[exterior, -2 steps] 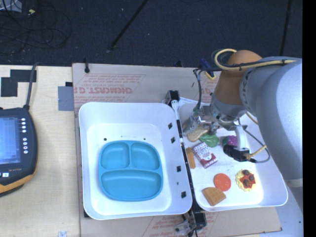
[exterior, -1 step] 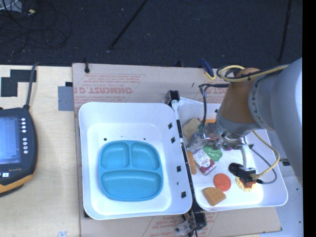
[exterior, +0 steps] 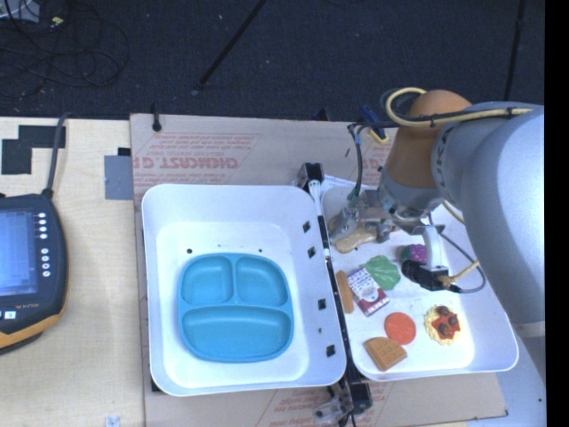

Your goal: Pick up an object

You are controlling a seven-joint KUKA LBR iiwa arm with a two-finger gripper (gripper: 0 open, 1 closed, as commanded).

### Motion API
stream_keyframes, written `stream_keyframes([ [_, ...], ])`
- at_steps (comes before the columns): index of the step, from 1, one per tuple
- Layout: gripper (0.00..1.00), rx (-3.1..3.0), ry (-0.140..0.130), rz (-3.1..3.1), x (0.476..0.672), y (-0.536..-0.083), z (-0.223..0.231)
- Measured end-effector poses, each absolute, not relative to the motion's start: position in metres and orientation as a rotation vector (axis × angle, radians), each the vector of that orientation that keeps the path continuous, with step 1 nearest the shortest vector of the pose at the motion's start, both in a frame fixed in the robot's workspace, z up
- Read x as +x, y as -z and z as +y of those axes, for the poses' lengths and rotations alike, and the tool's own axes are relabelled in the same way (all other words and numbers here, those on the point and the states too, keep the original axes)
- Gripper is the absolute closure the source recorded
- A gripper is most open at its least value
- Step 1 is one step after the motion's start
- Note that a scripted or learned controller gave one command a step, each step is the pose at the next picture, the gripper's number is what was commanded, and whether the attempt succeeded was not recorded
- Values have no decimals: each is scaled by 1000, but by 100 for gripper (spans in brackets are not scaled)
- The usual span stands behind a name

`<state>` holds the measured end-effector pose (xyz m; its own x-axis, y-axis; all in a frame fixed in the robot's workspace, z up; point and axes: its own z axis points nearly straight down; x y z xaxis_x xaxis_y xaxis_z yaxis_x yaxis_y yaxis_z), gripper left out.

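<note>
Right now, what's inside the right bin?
Right bin: green piece, red-white packet, orange disc, pizza slice, tan cracker. The arm covers its upper part.

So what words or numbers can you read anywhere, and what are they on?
"CHEMCRZT" or close to it, faint red print seen upside down on the cardboard sheet under the bins; the letters are blurred, so I am unsure.
More red print on the cardboard strip at the bottom: too blurred to read.
Small red and white packet in the right bin: print too small to read.
Handheld screen on the left: nothing readable.
</note>
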<state>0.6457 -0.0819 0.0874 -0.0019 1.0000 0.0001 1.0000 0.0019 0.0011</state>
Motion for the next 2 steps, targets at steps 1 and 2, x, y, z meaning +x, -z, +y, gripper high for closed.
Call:
stream_keyframes([
  [1, 0, 2228, 8, 2225, 580, -87, -81],
  [2, 0, 2229, 7, 2221, 519, -87, -107],
])
